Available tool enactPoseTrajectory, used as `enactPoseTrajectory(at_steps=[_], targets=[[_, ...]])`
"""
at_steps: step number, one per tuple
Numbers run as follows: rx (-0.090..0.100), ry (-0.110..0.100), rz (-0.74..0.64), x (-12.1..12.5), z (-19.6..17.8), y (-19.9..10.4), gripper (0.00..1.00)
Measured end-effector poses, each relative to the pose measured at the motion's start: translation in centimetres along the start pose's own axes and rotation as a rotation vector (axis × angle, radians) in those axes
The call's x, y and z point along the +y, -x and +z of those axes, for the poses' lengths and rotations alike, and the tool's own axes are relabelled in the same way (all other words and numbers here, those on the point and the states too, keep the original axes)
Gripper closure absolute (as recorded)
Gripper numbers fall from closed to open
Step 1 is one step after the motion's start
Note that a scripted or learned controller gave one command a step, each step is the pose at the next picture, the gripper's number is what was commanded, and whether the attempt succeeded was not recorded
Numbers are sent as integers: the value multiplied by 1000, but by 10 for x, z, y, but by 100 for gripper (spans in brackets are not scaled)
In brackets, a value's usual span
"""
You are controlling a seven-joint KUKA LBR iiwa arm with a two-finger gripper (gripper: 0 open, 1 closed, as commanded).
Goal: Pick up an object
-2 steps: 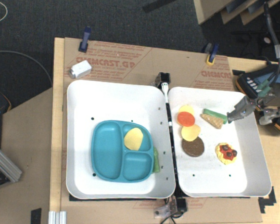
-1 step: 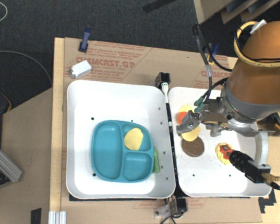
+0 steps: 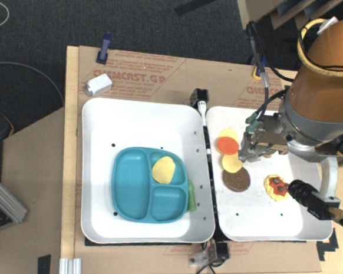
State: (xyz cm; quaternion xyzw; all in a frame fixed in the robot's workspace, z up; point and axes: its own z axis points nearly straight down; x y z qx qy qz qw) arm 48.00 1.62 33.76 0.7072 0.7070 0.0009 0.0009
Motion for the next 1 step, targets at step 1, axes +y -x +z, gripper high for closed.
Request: enactPoseTrajectory(at_steps=[1], targets=[[0, -8, 3, -1, 51, 31, 100]])
